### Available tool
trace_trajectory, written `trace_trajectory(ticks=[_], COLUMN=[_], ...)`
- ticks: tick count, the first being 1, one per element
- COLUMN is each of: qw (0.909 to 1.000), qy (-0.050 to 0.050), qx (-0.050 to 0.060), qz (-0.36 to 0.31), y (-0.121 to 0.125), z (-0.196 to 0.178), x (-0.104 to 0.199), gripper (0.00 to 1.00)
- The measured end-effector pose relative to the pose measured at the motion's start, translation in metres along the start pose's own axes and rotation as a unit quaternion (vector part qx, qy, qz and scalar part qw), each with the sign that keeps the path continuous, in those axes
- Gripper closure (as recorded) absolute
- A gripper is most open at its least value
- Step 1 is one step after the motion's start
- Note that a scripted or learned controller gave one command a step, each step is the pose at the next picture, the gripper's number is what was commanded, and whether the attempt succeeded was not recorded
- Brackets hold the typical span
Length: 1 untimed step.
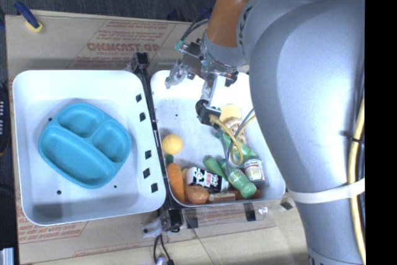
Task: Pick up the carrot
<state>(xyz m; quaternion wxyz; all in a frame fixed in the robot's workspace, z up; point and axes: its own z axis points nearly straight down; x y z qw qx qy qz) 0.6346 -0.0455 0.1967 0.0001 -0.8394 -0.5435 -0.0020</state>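
Right bin [180,118]: carrot [175,181] well apart from gripper [177,76]

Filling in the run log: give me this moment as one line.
gripper: open, empty | position: over far end of right bin | carrot: not grasped, lying in same bin's near-left corner

The bench [93,34] (brown-topped, with red print) is carrying two white bins side by side, the left bin [31,87] and the right bin [180,118]; a blue-and-yellow clip [28,17] is sitting at its far-left corner.

Robot lab: bench [124,40], white bins [37,87].
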Motion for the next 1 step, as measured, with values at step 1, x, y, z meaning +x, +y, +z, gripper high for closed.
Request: trace_trajectory(ticks=[1], qw=[0.9998], qy=[-0.004], qx=[0.005], qz=[0.021], y=[-0.0855], z=[-0.0233], x=[-0.0344], gripper=[0.0])
